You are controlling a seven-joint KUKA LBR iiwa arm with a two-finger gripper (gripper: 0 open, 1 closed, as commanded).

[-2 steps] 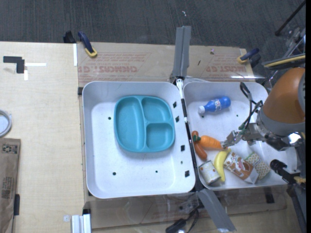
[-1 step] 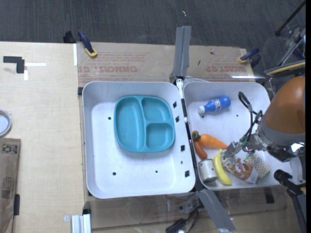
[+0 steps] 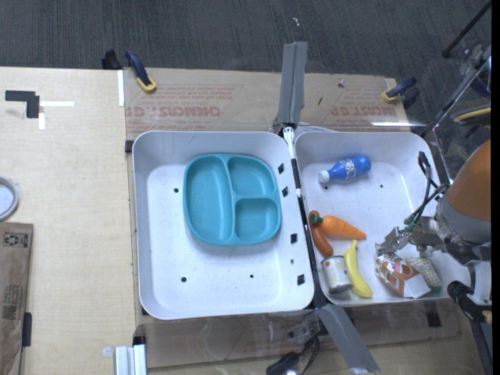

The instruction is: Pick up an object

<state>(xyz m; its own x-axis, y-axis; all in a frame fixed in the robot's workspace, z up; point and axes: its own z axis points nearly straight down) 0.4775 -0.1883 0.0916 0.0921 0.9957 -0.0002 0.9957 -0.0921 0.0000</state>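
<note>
teal plate [image 3: 232, 200], blue bottle [image 3: 347, 169], yellow banana [image 3: 358, 271]

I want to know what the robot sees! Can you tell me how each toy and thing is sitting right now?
Blue bottle: lying on its side, right bin.
Carrot: lying flat, right bin.
Banana: lying flat beside the can.
Can: tipped on its side.
Small box: lying under the gripper.
Teal plate: flat, right way up, left bin.
Gripper: low above the small box.

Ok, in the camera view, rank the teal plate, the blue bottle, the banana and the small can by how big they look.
1. Teal plate, by far the largest.
2. Banana and blue bottle look about alike, so I won't rank them.
3. Small can, the smallest.
</note>
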